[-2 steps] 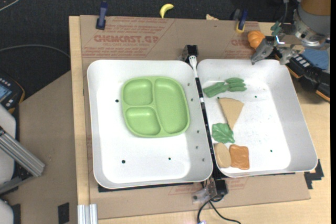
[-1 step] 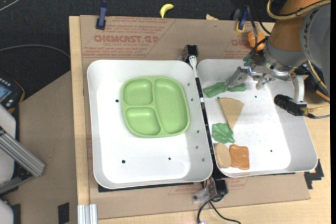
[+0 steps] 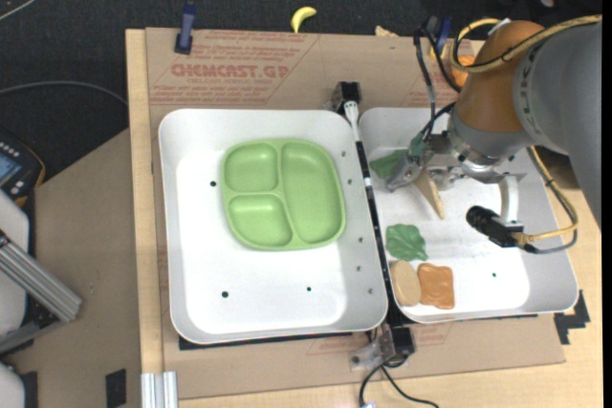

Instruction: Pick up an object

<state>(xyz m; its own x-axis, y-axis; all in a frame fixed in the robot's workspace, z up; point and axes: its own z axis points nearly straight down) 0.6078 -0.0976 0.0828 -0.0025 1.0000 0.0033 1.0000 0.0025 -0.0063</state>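
Cardboard (image 3: 239,62) under both bins reads "CHEMCAST" in red print

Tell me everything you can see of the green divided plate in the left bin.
The green plate is a pale green, plastic-looking tray with rounded corners and three compartments: two smaller ones on its left side, one long one on its right. It lies flat, slightly rotated, near the middle of the left bin, resting on the bin floor. All three compartments look bare.
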